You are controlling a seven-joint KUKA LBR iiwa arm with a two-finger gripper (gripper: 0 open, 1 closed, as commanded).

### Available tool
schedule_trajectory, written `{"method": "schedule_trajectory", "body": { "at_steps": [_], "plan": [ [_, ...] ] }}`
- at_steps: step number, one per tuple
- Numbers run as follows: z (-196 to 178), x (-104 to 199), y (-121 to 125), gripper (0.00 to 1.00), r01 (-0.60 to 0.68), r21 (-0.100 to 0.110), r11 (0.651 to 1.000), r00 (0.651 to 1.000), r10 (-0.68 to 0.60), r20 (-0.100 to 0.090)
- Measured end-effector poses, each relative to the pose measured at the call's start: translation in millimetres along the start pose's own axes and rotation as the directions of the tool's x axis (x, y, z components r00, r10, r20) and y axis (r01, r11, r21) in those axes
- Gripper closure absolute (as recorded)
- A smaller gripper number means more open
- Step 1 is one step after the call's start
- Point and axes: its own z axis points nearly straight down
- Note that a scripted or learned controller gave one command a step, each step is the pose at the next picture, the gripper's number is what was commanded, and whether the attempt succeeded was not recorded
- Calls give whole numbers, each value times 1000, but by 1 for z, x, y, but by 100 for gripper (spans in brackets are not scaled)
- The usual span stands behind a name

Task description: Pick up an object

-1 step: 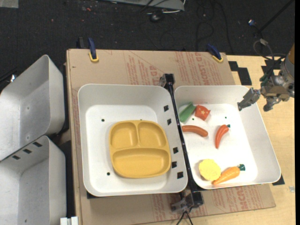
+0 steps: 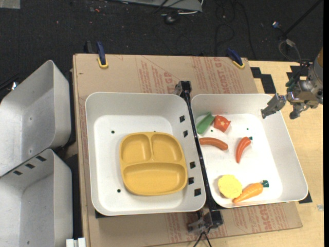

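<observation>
The right bin (image 2: 288, 153) holds several toy foods: a green pepper (image 2: 204, 122), a red tomato piece (image 2: 221, 123), a sausage (image 2: 213, 143), a red chili (image 2: 242, 148), a yellow round piece (image 2: 230, 186) and an orange carrot (image 2: 249, 191). My gripper (image 2: 284, 108) hangs at the bin's far right rim, up and to the right of the chili. Its two fingers are spread apart with nothing between them.
The left bin (image 2: 103, 138) holds a yellow divided plate (image 2: 152, 163). A black divider with clips (image 2: 191, 138) runs between the bins. Two spare white bins (image 2: 31, 138) sit off the bench at the left. Cardboard (image 2: 154, 71) lies under both bins.
</observation>
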Motion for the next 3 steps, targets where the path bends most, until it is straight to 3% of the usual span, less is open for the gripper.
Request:
{"method": "schedule_trajectory", "body": {
  "at_steps": [3],
  "plan": [
    [155, 3, 5, 0, -2, 5, 1000, 1000, 2, -1]
  ]
}}
